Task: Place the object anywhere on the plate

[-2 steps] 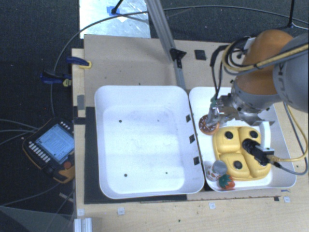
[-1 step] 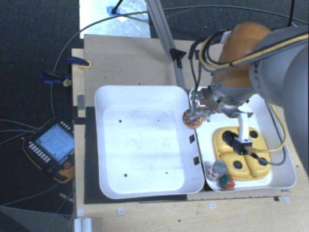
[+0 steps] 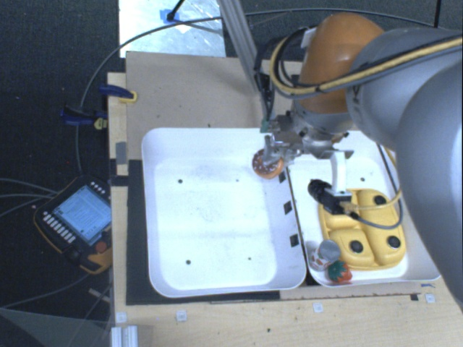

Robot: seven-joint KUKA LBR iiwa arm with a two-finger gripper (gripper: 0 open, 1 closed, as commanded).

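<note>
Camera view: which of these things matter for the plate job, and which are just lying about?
Job:
- gripper
- small round brown object below it, over the left white bin
- yellow moulded plastic plate in the right white bin

Lying about:
- small grey cup
- red-and-green toy
- handheld pendant

Overall light even and moderately bright, diffuse, apparently from above. Left white bin [image 3: 210, 215] nearly blown out, surface detail faint. Strong glare patch on reflective sheet [image 3: 173, 16] at top, washed to pale blue-white. Orange band [image 3: 336, 60] carries a soft highlight on its upper curve. Grey arm [image 3: 419, 121] large, close to lens, softly out of focus. Shadows weak, soft-edged. Dark floor [image 3: 51, 63] underexposed, grainy. General softness; low resolution.
</note>
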